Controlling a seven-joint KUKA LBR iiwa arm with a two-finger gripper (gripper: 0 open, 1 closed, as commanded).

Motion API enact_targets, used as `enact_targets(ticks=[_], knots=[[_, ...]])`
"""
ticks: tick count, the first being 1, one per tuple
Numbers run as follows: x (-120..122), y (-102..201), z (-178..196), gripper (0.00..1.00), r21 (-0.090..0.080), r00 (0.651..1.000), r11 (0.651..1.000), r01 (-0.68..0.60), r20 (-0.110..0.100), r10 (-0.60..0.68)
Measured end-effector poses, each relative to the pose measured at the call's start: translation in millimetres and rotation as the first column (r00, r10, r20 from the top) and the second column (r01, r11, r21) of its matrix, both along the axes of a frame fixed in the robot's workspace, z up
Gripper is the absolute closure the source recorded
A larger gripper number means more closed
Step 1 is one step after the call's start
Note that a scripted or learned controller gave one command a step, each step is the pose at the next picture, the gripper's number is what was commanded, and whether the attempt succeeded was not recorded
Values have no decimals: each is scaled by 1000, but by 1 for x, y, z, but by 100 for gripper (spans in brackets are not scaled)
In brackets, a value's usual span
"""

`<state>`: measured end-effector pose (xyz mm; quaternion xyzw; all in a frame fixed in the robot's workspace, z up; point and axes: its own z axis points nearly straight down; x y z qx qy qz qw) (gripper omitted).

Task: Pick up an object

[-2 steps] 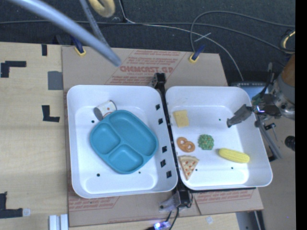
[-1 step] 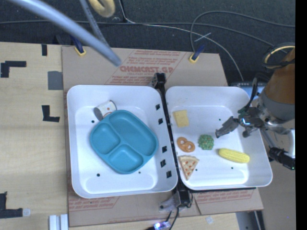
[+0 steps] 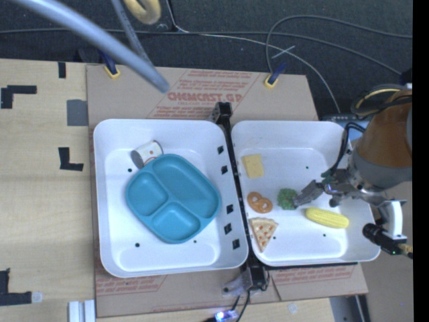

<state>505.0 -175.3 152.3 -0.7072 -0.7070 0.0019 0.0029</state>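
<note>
The right bin (image 3: 295, 136) holds several toy foods: a yellow cheese square (image 3: 253, 166), a brown pretzel (image 3: 259, 202), a green broccoli floret (image 3: 287, 198), a yellow corn cob (image 3: 327, 217) and a pizza slice (image 3: 263, 232). My gripper (image 3: 314, 192) sits low in this bin. It is just right of the broccoli and just above the corn cob's left end. Nothing shows as held in it. The grey arm with its orange band (image 3: 387, 139) comes in over the bin's right wall.
The left bin (image 3: 107, 146) carries a blue divided plate (image 3: 172, 197) and a small tipped cup (image 3: 146, 154) at the plate's upper left. A black divider (image 3: 228, 173) runs between the bins. Cables (image 3: 295, 45) lie behind them.
</note>
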Motion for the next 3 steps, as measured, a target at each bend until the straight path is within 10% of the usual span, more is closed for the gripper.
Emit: enact_targets(ticks=[1,2,3], knots=[[-3,-2,-43,0,-3,1000,1000,-1,7,1],[-3,-1,-32,100,-1,1000,1000,-3,4,3],[-9,-4,13,100,-2,1000,1000,-1,9,1]])
